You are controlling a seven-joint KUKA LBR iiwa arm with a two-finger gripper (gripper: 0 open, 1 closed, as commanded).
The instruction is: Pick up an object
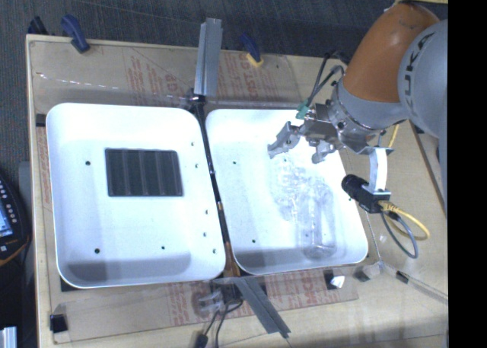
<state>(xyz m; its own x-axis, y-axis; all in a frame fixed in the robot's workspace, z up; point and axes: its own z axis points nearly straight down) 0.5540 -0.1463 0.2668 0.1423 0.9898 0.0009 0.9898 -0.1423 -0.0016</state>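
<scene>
Apparently mid-approach: gripper [299,143] spread wide and holding nothing above the right shallow white bin [236,209], clear crinkled plastic object [303,200] lying just below, calling next for a straight descent.

A grey arm [426,57] is seen, capped by a rounded orange band [384,53]; part of a dark "KUKA" marking is carried on its casing. Black cables [329,80] are looped beside the metallic two-finger gripper [300,145], and a yellow cable [407,225] is trailed below.
</scene>
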